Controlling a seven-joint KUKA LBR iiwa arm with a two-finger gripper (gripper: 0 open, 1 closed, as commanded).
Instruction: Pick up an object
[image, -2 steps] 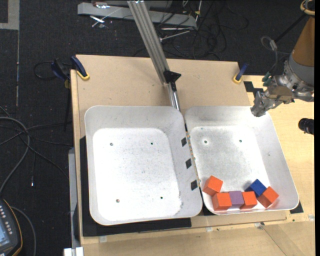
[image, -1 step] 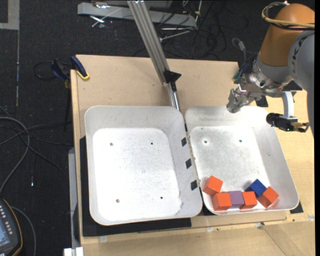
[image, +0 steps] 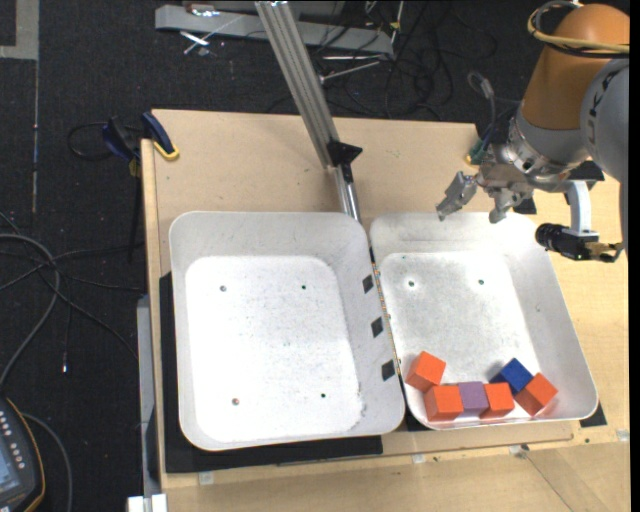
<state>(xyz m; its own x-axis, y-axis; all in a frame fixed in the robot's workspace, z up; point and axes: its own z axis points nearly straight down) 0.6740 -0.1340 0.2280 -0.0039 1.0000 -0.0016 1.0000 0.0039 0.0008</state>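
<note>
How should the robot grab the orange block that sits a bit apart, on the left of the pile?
Probably straight from above, closing the gripper on two opposite flat sides of the tilted orange block. It sits turned at an angle, so the gripper would need to turn to match. Its upper-left sides face bare floor of the right bin; the orange cube crowds its lower side.

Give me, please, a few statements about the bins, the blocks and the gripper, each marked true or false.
1. All the blocks lie in the right bin. True.
2. The gripper is closed on the blue block. False: its fingers are spread with nothing between them, above the bin's far edge.
3. The purple block sits between two orange blocks. True.
4. The blocks are clustered at the bin's far edge. False: they are at its near edge.
</note>
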